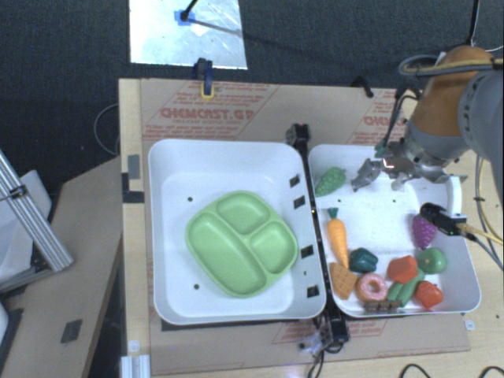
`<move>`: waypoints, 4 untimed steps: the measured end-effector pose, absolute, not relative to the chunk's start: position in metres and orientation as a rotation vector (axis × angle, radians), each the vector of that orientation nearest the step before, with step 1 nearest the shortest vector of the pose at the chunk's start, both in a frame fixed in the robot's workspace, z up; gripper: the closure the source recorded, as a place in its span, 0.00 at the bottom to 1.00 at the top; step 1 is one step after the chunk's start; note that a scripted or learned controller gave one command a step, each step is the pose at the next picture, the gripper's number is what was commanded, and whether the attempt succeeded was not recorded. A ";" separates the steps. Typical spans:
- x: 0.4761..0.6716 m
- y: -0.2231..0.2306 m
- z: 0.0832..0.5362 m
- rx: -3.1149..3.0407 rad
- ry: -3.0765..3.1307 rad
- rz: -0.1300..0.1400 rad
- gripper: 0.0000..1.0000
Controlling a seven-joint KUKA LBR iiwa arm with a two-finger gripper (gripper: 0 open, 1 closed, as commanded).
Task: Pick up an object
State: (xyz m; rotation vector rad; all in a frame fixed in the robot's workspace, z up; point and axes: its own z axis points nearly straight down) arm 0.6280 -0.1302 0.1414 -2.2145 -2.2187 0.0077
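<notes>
Pick not yet made: gripper hovers above the right bin, jaws apart, nothing between them. Candidate objects lie below: carrot, green leaf, purple grapes

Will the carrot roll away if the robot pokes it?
Probably a little. The carrot looks round and tapered, so it would likely roll in a curve. It seems hard, smooth plastic, maybe slippery. The bin wall beside it should stop it on that side.
</notes>
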 end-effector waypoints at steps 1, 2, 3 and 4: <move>0.627 -0.129 0.085 -2.214 -2.219 0.007 0.00; 0.628 -0.130 0.094 -2.212 -2.219 0.007 1.00; 0.634 -0.127 0.158 -2.221 -2.231 -0.008 1.00; 0.632 -0.132 0.203 -2.220 -2.227 -0.004 1.00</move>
